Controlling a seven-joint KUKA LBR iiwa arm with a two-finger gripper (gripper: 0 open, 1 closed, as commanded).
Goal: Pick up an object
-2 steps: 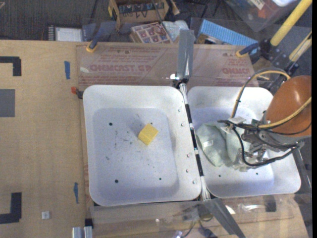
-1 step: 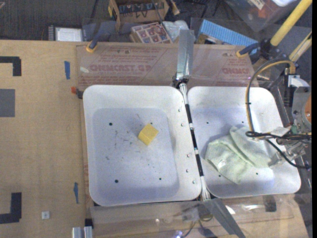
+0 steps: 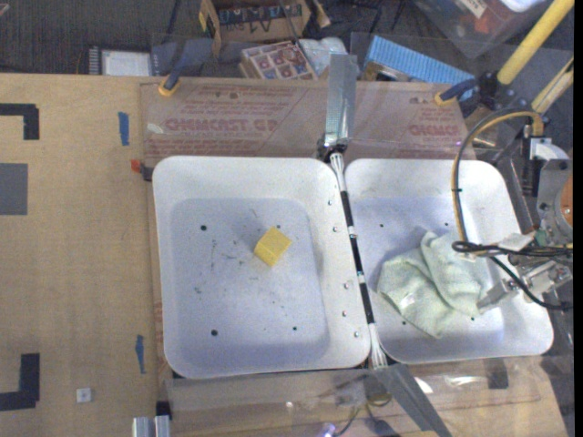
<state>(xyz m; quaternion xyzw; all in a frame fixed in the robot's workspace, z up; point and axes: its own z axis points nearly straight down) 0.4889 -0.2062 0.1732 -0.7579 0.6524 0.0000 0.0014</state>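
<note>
A small yellow block point(image 3: 272, 246) lies near the middle of the left white bin point(image 3: 182, 198). A crumpled pale green cloth point(image 3: 428, 282) rests in the lower half of the right white bin point(image 3: 410, 189). My gripper point(image 3: 506, 284) is low at the right side of the right bin, right at the cloth's right edge, partly hidden behind black cables. The yellow block is far to its left, in the other bin.
A metal divider strip point(image 3: 351, 244) runs between the two bins. Looping black cables point(image 3: 460, 198) hang over the right bin's right side. Cardboard sheets point(image 3: 237, 126) and clutter lie behind the bins, and a wooden board point(image 3: 64, 244) lies to the left.
</note>
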